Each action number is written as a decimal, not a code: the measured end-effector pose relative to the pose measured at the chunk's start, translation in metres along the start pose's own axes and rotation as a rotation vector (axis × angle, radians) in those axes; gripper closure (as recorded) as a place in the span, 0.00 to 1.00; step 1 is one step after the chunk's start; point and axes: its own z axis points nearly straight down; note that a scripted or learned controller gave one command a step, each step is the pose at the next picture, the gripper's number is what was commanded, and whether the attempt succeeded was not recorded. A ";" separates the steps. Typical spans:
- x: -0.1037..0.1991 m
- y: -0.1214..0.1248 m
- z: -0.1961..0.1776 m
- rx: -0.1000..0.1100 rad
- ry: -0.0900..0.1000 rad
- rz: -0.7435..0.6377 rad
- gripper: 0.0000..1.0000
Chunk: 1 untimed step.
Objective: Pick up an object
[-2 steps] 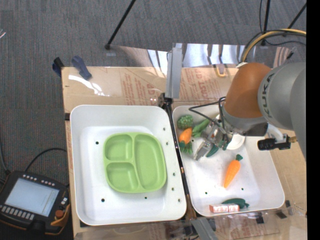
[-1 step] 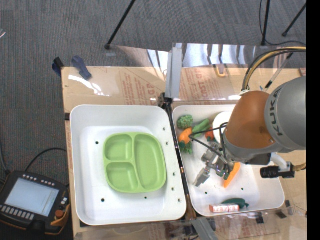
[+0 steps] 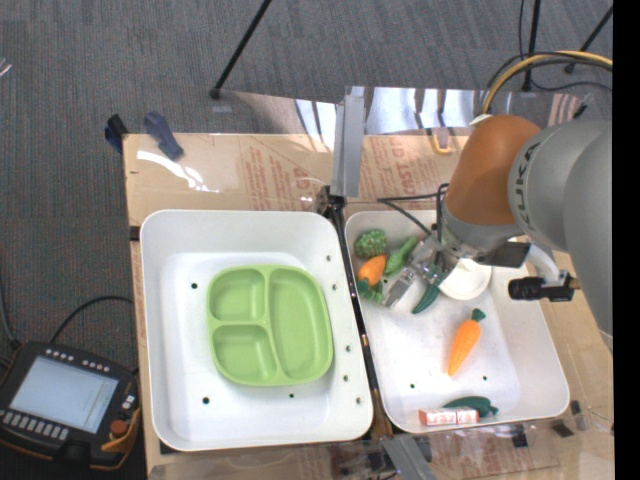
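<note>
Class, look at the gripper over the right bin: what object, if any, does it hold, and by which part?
It cannot be told. The gripper sits low among the toy vegetables in the right bin, beside a small orange piece, but no object is visibly between its fingers.

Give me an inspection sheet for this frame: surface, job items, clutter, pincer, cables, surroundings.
Surface: left bin and right bin side by side on the bench.
Job's things: in the right bin, carrot, broccoli, small orange piece, white round piece, dark green piece beside a red-and-white box.
Clutter: green divided plate in the left bin.
Pincer: pincer low over the right bin's far-left corner; grasp unclear.
Cables: yellow and black cables above the arm.
Surroundings: teach pendant on the carpet; tripod legs.
</note>
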 end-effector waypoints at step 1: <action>0.076 -0.126 0.001 0.003 0.003 0.022 0.00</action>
